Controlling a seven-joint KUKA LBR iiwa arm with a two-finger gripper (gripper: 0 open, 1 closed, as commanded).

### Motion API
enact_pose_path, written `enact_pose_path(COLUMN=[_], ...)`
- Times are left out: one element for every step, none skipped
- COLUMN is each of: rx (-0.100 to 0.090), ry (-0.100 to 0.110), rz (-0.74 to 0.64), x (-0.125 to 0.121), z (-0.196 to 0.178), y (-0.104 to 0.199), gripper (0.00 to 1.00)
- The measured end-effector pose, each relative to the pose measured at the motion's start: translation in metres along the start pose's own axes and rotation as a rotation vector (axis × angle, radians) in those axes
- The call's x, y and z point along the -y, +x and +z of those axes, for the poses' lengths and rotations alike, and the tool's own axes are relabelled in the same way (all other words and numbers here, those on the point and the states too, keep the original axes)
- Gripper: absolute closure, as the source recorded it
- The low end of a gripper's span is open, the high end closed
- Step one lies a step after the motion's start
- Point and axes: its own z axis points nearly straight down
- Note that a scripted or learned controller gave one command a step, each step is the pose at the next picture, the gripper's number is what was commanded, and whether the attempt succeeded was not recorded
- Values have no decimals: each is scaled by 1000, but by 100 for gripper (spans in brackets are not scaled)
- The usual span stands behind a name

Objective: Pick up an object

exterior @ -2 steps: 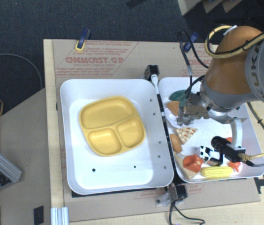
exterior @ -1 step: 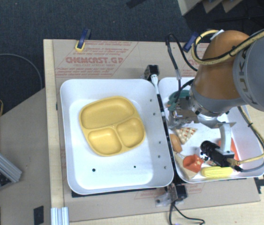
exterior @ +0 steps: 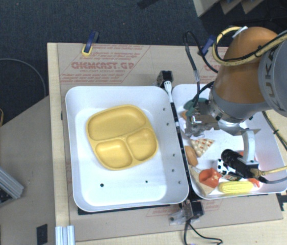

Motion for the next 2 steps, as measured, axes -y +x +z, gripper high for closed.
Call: enact_pose_path(rx=[0, 1], ry=[0, 1], rz=[-1, 2], x=[1, -7], z=[-2, 4], y=[8, 0], gripper=[100, 100])
